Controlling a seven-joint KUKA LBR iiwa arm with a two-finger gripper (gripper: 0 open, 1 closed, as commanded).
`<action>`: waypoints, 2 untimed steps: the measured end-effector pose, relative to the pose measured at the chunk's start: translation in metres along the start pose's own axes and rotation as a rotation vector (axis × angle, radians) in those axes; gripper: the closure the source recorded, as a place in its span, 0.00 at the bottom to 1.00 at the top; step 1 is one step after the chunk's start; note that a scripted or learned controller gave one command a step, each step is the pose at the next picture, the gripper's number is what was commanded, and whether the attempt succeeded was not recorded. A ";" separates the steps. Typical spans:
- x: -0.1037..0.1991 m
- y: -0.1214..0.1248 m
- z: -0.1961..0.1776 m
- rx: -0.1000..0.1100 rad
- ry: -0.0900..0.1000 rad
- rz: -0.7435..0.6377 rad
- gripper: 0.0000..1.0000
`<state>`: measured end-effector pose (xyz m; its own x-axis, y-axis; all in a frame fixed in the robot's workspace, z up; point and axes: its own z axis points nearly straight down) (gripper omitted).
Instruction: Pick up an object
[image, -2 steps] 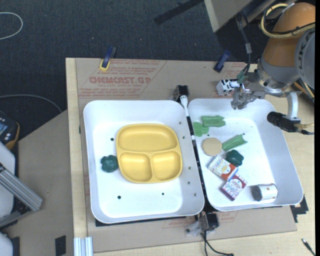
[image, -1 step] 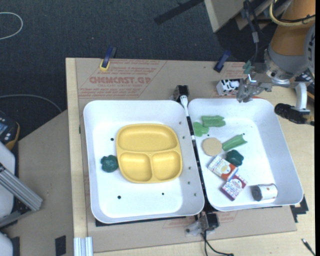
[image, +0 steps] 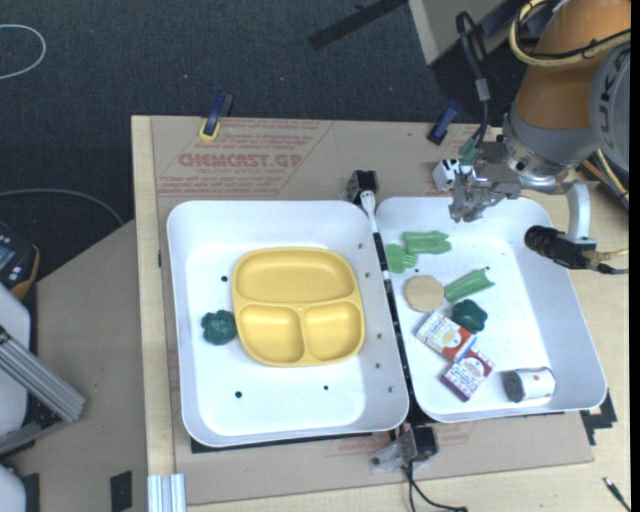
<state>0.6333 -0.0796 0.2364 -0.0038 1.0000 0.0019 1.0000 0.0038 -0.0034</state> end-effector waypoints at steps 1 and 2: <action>0.016 -0.019 0.018 0.002 0.000 0.002 1.00; 0.018 -0.017 0.020 0.000 -0.001 0.003 1.00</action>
<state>0.6165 -0.0619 0.2164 -0.0009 1.0000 0.0011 1.0000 0.0009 -0.0035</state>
